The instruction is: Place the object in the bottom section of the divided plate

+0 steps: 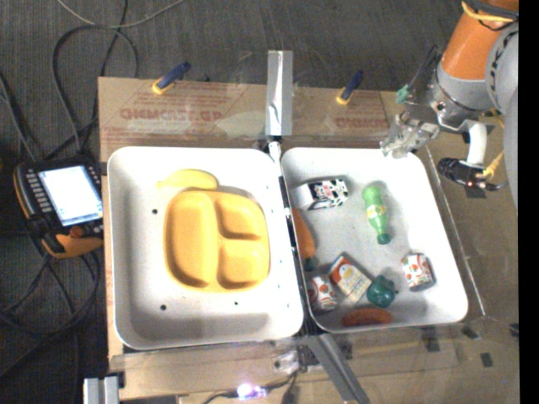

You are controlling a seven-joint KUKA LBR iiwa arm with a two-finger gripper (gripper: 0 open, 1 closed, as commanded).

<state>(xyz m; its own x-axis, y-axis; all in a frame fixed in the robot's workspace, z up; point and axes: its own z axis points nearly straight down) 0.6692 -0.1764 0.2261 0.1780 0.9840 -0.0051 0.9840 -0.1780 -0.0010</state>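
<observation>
Over the far right corner of the right bin [442,225], just past its rim: the claw [404,135], hung from the grey-and-orange arm [476,40]. Cannot tell whether open or closed; nothing seen gripped.

In the left bin [135,310], near its middle: the yellow divided plate [219,238], lying flat, one long section on the left and two smaller ones on the right. Bare white floor all round it, widest along the near edge and the left wall. Just beyond its far rim, a flat yellow piece [189,178].

In the right bin, all the loose things. Pressed along the left wall, beside the divider between the bins: an orange carrot [305,232]. Toward the far side: a black-and-white carton [327,192] and a green bottle [377,211], apart, with open floor between them and the right wall. Crowded at the near edge: a red-and-white can [322,291], a small box [349,278], a teal cup [381,291], a second can [417,270] and a red sausage [366,316] hard against the near wall.

Behind both bins, a strip of bench [126,112].
</observation>
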